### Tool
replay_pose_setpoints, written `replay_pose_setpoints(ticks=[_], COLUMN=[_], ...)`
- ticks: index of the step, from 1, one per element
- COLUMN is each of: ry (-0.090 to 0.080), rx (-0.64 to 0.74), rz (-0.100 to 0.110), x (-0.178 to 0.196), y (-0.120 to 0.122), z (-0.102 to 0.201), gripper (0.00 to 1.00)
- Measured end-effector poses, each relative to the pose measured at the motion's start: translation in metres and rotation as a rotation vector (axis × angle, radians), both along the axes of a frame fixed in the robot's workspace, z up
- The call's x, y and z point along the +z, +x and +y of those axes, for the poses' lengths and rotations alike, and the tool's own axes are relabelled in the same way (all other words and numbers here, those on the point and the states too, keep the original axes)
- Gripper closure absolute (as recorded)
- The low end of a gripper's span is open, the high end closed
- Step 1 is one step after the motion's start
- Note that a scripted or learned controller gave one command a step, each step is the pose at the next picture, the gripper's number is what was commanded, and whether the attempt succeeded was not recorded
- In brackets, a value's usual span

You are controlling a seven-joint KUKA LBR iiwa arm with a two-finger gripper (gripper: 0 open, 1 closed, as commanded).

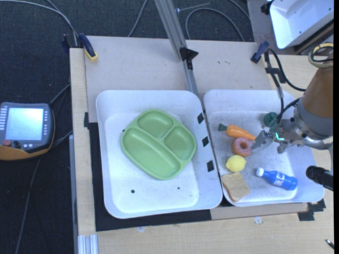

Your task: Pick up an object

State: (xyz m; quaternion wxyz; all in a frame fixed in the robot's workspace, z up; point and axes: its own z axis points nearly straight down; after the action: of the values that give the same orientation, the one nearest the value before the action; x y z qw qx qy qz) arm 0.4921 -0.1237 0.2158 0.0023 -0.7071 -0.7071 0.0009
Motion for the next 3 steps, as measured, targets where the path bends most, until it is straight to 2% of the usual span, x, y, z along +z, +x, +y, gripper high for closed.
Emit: replay_pose_setpoints(ticks=[1, 3], ry=[0.000, 0.001], rx=[0.000, 0.000], rz=[-0.002, 0.000], x=[0.001, -0.086], y=[0.001, 0.000], z=[0.000, 0.011], gripper=[0.00, 0.00])
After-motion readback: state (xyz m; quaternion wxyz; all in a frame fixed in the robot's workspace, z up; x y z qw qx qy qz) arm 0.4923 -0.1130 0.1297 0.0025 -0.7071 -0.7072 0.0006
